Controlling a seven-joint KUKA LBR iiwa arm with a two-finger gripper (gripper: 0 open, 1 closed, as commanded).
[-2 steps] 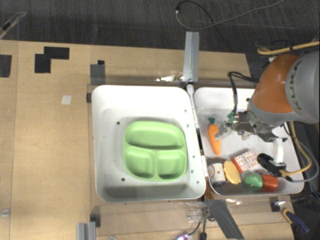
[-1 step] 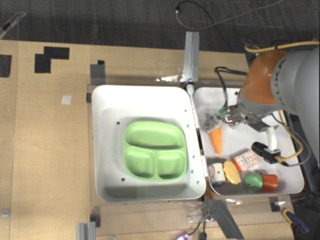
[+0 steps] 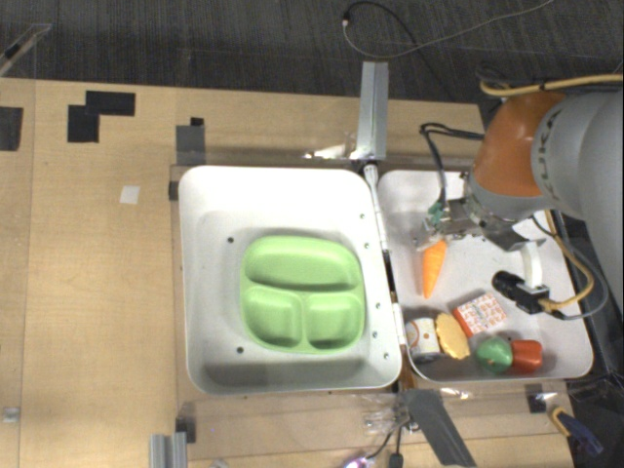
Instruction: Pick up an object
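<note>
On the table (image 3: 88, 291), the left bin (image 3: 210, 359) is holding a green divided tray (image 3: 300, 291), and nothing is happening there. In the right bin (image 3: 575, 359), a toy carrot (image 3: 432, 267) is lying just below the gripper (image 3: 450, 218), with a yellow piece (image 3: 450, 334), a patterned box (image 3: 480, 314), a green piece (image 3: 493, 353) and a red piece (image 3: 526, 355) clustering along the near edge. The arm seems to be positioning for a grasp on the carrot; whether the jaws are spread or closed, I cannot tell. Next, they probably need to be lowering squarely over it.

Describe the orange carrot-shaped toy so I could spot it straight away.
Look in the right white bin, beside the bin holding the green tray. The carrot lies near its middle, just below the gripper, apart from the toys along the bottom edge. It alone is long, orange and pointed.
</note>
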